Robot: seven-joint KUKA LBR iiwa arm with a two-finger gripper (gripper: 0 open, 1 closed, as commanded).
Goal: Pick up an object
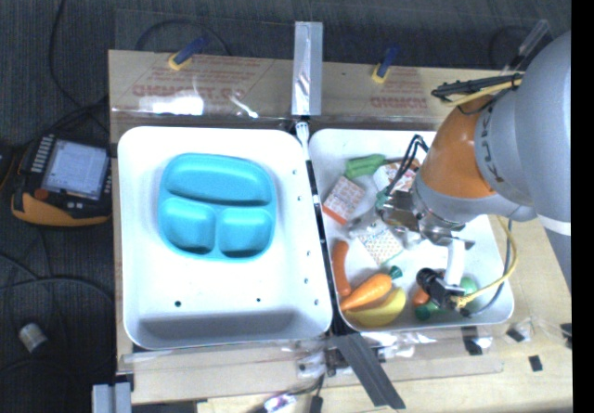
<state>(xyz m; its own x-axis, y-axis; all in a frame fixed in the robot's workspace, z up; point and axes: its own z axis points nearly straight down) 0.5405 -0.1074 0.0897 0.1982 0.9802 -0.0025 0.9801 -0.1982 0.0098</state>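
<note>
Two bins sit side by side on the tabletop (241, 86). In the left bin (139, 309), a divided tray (219, 205) lies towards the rear. The right bin (353, 144) holds a clutter of things. A carton (342, 200) lies near its left wall, and a carrot (368, 290) lies at front left, touching a rounded fruit (388, 311) just before it. A handheld device (65, 177) lies on the floor to the left.

You see a thick, rounded grey arm (548, 137) at the right of the frame, with a smooth, pale shell. An orange band (459, 161) rings it above the wrist. Left of the band, the gripper (404, 212) looks dull metallic grey, and dark cabling (469, 86) runs along the arm's upper edge.
</note>
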